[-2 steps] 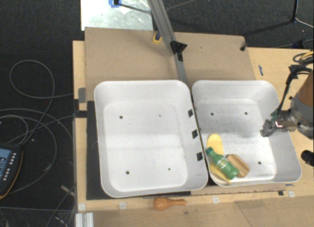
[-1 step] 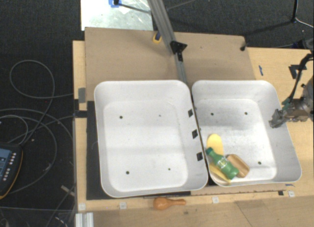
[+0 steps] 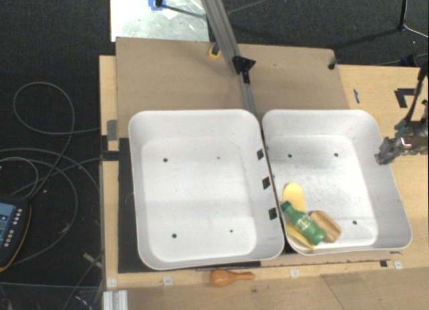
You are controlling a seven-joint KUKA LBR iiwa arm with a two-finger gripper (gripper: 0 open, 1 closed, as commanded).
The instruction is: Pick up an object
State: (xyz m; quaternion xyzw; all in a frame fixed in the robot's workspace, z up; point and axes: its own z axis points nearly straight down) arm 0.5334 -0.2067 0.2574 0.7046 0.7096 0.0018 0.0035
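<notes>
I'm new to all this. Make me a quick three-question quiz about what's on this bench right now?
1. True or false: the green bottle lies in the right bin.
2. Where is the gripper? A) over the left bin B) at the right bin's right rim C) touching the bottle
3. Fill in: the orange pear-shaped object lies ___ the bins, on the bench.

Key
1. True; it rests by the yellow banana-shaped toy and the brown bun-like object.
2. B
3. Outside, in front of the left bin.
</notes>
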